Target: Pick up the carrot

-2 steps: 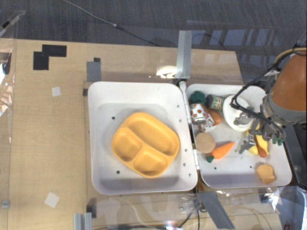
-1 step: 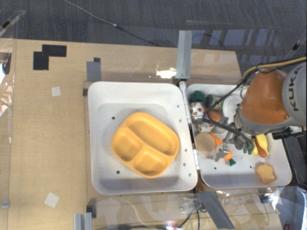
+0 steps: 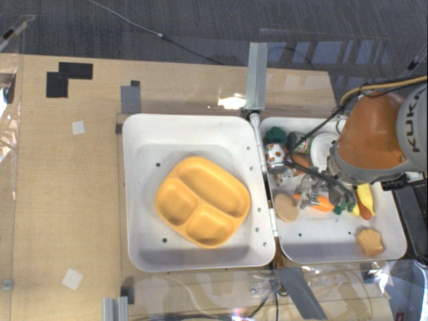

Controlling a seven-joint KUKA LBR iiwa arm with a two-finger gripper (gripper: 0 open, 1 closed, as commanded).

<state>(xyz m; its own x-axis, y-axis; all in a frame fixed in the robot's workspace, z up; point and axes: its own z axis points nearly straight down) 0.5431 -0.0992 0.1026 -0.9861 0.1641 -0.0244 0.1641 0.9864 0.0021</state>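
The carrot (image 3: 324,206) is a small orange toy with a green top, lying on its side in the middle of the right bin (image 3: 334,246). My gripper (image 3: 310,197) is low in that bin, right over the carrot's left, pointed end. The grey arm with its orange band (image 3: 370,136) comes in from the right and covers the bin's upper right part. The gripper's metal parts hide where the carrot's tip ends, and I cannot make out whether it is touching the carrot.
In the right bin lie a tan round piece (image 3: 286,208), a brown chunk (image 3: 370,241), a yellow banana (image 3: 364,195), a green item (image 3: 274,137) and a spotted mushroom (image 3: 274,156). The left bin (image 3: 144,179) holds a yellow divided plate (image 3: 202,200).
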